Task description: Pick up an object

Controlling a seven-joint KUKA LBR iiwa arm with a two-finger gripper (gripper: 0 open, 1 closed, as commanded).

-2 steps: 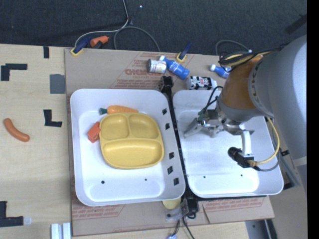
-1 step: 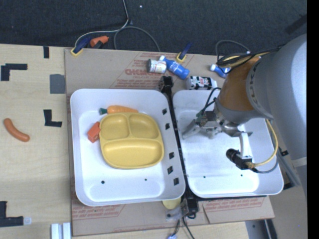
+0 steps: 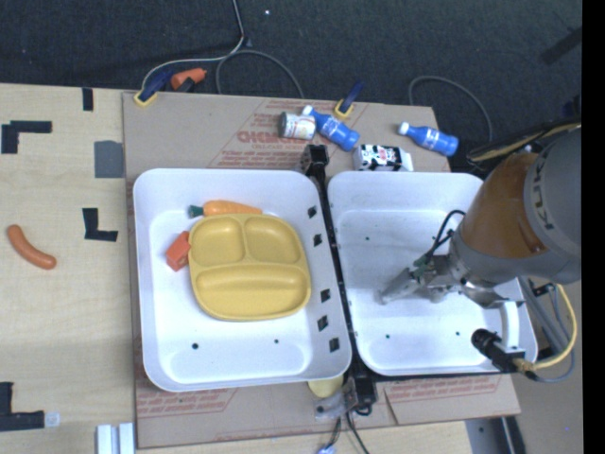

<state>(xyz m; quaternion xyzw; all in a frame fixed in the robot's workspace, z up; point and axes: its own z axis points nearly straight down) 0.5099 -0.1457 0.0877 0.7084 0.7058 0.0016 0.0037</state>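
Observation:
My gripper (image 3: pixel 395 289) is low inside the right bin (image 3: pixel 406 201), near the middle of its floor and pointing left. No object shows at its tip. A yellow divided plate (image 3: pixel 250 265) lies in the left bin (image 3: pixel 151 310). An orange carrot (image 3: pixel 232 208) lies along the plate's far edge, and a red-orange piece (image 3: pixel 178 251) peeks out at the plate's left side. The arm's grey and orange body (image 3: pixel 515 220) covers the right part of the right bin.
Behind the bins on the cardboard lie a white bottle (image 3: pixel 298 124), two blue bottles (image 3: pixel 337 131) (image 3: pixel 431 139) and a black-and-white carton (image 3: pixel 383 157). A sausage (image 3: pixel 30 247) lies on the bench far left. A yellow item (image 3: pixel 324 386) pokes out below the bins' front edge.

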